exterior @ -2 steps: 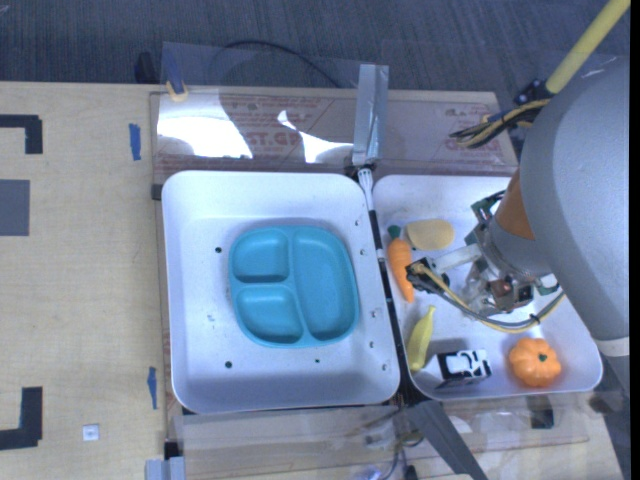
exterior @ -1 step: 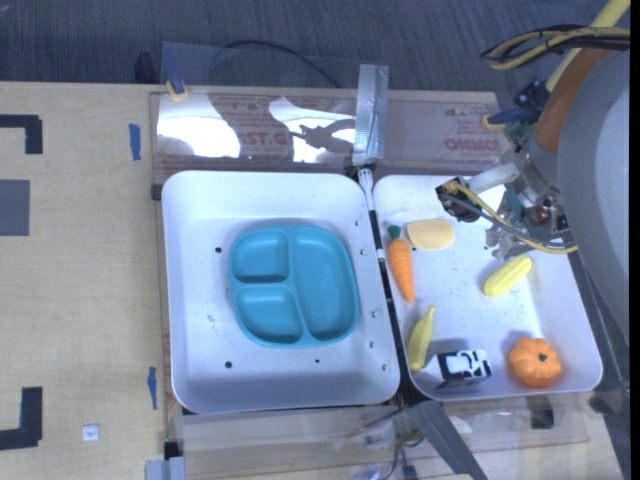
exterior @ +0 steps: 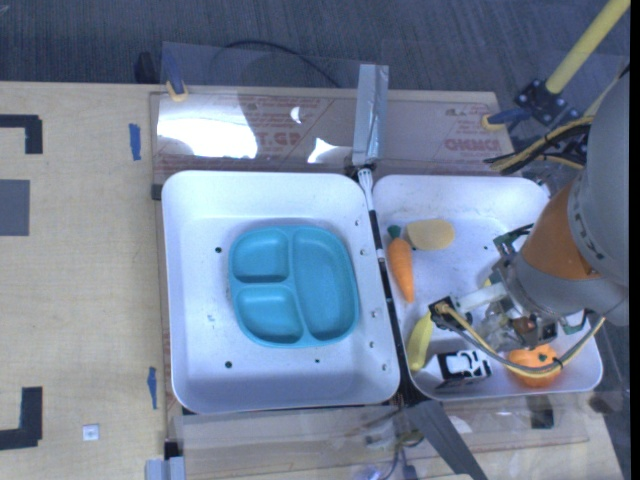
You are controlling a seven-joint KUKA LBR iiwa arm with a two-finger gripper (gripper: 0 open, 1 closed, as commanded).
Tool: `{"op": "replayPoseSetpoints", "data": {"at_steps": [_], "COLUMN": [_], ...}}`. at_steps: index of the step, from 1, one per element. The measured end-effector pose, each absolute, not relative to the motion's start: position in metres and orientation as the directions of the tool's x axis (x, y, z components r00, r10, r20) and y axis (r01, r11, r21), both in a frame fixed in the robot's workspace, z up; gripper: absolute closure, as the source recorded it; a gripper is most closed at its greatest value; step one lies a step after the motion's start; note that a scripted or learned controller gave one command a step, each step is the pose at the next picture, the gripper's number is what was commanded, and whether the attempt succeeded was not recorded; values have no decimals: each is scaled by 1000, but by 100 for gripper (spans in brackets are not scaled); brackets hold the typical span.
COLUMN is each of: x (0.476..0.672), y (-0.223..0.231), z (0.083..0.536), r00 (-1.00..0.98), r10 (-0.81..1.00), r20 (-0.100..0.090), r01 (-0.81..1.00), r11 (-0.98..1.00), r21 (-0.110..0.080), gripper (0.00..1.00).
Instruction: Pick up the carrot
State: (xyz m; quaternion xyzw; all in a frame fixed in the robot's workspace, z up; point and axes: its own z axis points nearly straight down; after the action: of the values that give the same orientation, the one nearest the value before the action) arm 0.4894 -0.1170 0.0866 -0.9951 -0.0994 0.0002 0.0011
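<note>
The carrot [exterior: 401,267] lies along the left wall of the right bin [exterior: 470,200], orange with a green top pointing away from me. My gripper [exterior: 487,318] hangs low over the right half of that bin, among cables, about a hand's width to the right of and nearer than the carrot. It is apart from the carrot, and nothing shows in its grasp.
A pale oval potato-like item [exterior: 430,234] sits just right of the carrot's top. A yellow-green banana [exterior: 420,340], a small black-and-white object [exterior: 462,364] and an orange fruit [exterior: 533,364] lie near the front wall. The left bin [exterior: 190,268] holds a blue divided plate [exterior: 293,284].
</note>
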Motion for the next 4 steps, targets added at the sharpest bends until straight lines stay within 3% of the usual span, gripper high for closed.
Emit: {"op": "replayPoseSetpoints", "data": {"at_steps": [1,2,3,4], "x": [481,507,520,482], "y": [-107,-101,-96,-69], "z": [87,87,87,206], "r00": [980,980,979,977], "r10": [197,198,202,213], "r20": [5,1,1,6], "r01": [197,198,202,213], "r11": [-980,-980,-979,-977], "r21": [1,2,3,-1], "gripper": [100,100,100,100]}}
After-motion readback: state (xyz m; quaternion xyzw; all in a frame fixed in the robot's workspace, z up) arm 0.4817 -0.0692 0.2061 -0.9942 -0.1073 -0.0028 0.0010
